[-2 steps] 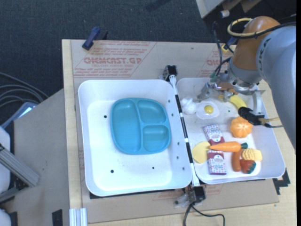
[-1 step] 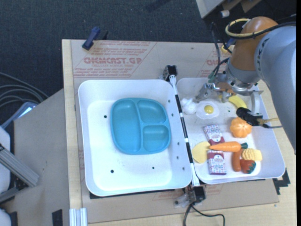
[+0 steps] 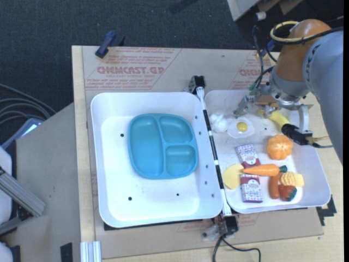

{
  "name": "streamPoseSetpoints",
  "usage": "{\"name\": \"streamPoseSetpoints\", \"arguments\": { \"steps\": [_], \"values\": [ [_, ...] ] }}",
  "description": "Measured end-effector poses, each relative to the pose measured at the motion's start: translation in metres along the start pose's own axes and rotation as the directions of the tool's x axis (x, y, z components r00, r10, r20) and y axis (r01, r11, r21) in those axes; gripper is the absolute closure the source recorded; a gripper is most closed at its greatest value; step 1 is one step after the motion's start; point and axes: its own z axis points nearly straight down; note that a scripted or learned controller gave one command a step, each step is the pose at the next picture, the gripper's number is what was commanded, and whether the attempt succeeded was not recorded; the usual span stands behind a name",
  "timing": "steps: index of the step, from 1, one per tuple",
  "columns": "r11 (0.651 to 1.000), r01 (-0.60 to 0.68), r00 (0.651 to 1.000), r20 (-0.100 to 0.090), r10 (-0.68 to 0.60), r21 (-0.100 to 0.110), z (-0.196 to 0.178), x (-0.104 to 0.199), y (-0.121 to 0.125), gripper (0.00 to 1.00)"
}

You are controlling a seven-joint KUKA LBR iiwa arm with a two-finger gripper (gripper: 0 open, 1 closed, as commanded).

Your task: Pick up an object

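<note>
The fried egg [image 3: 241, 127] looks to me like the likeliest thing to be picked, since it lies closest under the gripper [image 3: 256, 103], flat on the floor of the right bin [image 3: 322, 192] near its far end. Starting from the biggest things: I see the arm [image 3: 322, 53] coming in from the right and bending down over the far part of that bin. The left bin [image 3: 103, 146] carries a blue divided tray [image 3: 162, 145] and nothing I would go for. In the right bin, the orange fruit [image 3: 280, 147] sits toward the near side of the wrist, well apart from the egg; nearer me lie a carrot [image 3: 262, 170] stretched left to right, two small cartons [image 3: 251, 189], a yellow wedge [image 3: 232, 176] and a corn piece [image 3: 292, 179]. A white lump [image 3: 218, 123] sits just beside the egg by the dividing wall.

The relation I care about: the egg lies slightly toward me and to the view's left of the gripper. It is round, so no long axis dictates wrist angle. Whether the gripper is spread or closed, I cannot tell.
</note>
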Motion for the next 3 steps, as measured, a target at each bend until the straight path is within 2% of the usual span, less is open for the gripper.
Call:
{"name": "streamPoseSetpoints", "arguments": {
  "steps": [1,2,3],
  "values": [
    [1.0,0.0,1.0,-0.001,0.0,0.002,0.0,0.007,0.0,0.0],
    [1.0,0.0,1.0,0.0,0.0,0.0,0.0,-0.01,0.0,0.0],
    [1.0,-0.001,1.0,-0.002,0.001,0.001,-0.001,0.003,-0.073,0.0]
  ]
}}
